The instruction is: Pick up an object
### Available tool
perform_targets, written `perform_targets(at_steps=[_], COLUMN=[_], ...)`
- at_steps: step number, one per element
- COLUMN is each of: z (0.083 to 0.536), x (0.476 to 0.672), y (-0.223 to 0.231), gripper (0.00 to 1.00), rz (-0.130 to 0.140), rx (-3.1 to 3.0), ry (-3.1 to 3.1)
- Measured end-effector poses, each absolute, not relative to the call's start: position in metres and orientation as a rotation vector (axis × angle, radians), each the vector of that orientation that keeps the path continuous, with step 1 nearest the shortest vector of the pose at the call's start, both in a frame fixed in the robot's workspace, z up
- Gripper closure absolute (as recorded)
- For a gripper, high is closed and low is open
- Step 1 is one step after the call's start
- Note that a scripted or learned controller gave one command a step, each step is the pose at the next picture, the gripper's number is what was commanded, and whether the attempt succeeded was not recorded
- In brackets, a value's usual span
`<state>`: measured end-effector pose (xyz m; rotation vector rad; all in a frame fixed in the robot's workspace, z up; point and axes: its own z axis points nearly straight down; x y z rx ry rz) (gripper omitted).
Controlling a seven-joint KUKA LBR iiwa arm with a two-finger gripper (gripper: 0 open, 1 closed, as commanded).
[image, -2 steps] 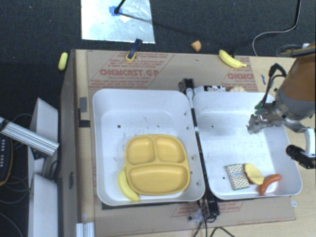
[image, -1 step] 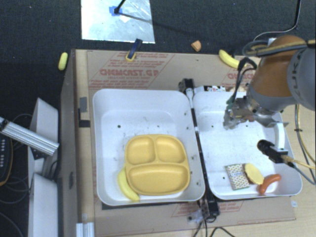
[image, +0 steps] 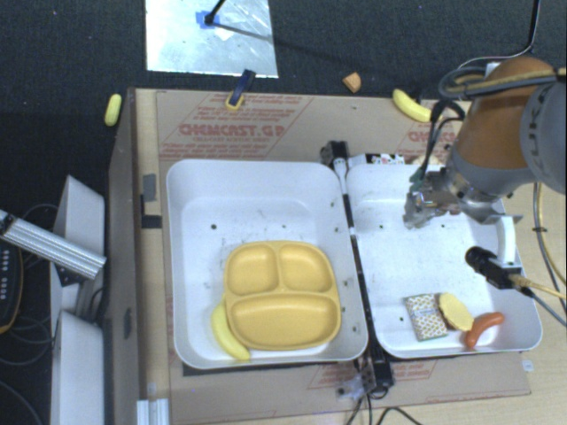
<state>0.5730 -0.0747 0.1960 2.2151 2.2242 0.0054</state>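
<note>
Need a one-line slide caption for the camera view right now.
The hand hovers over the right bin, far from the patterned packet, yellow piece and sausage; yellow tray and banana in the left bin.

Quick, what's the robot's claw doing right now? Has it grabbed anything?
Gripper: over the right bin, with nothing visibly in it; whether it is open or closed cannot be told.

Grey arm (image: 545, 140) w/ orange band (image: 496, 131), black cables, metal gripper (image: 418, 209).
</note>
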Motion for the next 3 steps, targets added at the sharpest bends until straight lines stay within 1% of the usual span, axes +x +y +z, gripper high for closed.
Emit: perform_targets(at_steps=[1, 2, 3], z=[0.184, 0.185, 0.196], x=[0.592, 0.623, 0.624], y=[-0.011, -0.049, -0.048], gripper=[1.0, 1.0, 1.0], rz=[0.002, 0.001, 0.005], rx=[2.217, 2.219, 2.214], ry=[2.227, 2.221, 2.224])
